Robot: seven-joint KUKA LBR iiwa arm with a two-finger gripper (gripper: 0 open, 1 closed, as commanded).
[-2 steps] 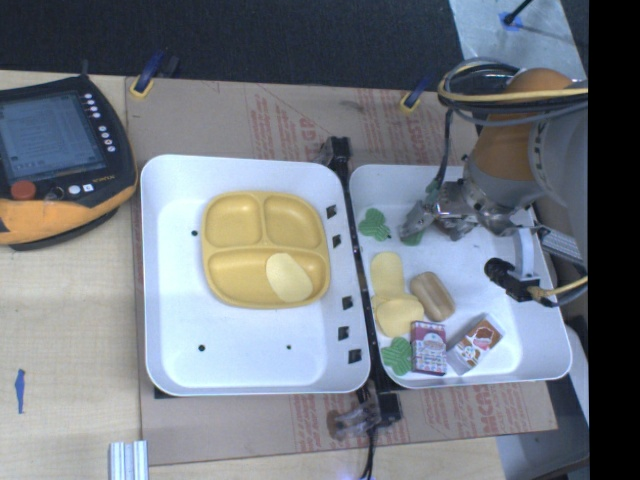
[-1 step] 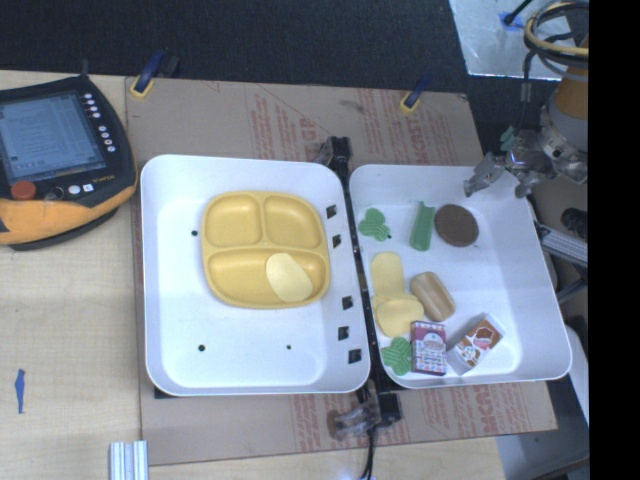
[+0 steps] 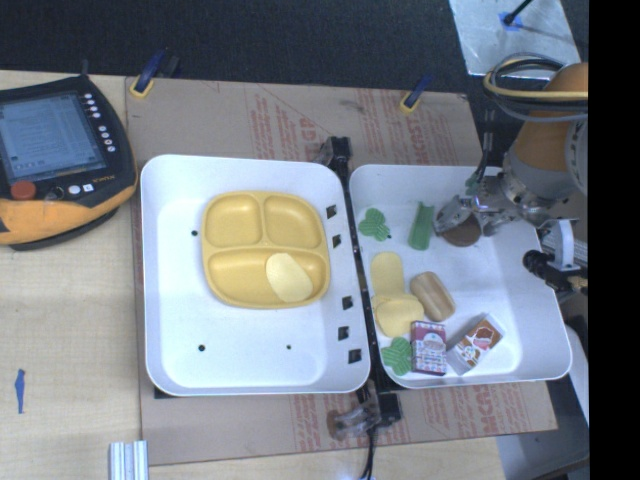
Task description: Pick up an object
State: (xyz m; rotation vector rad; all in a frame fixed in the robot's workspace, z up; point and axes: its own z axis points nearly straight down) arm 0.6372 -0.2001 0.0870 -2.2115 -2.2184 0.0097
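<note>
So the gripper [image 3: 468,218] is down in the right bin [image 3: 535,353], at the far side of it, coming off the arm [image 3: 545,138] that reaches in from the right. Its metal fingers [image 3: 452,212] look closed around a dark brown round thing [image 3: 462,233], which sits right between them, low against the bin floor. Can't say whether it's lifted or just resting there.

Just left of the gripper there's a green stick piece [image 3: 421,226], and further left a green leafy piece [image 3: 375,224]. Nearer in the same bin: a pale yellow oblong [image 3: 387,271], a yellow rounder lump [image 3: 398,315] touching it, and a tan bread-roll shape [image 3: 432,294] beside those. Along the near edge sit another green piece [image 3: 397,354], a small red carton [image 3: 429,349] and a second little carton [image 3: 476,341] tipped over.

Left bin [image 3: 170,328] has a yellow divided plate [image 3: 245,230] with a pale yellow oval [image 3: 289,277] in its near compartment. A teach pendant [image 3: 55,158] lies off to the far left on the bench.
</note>
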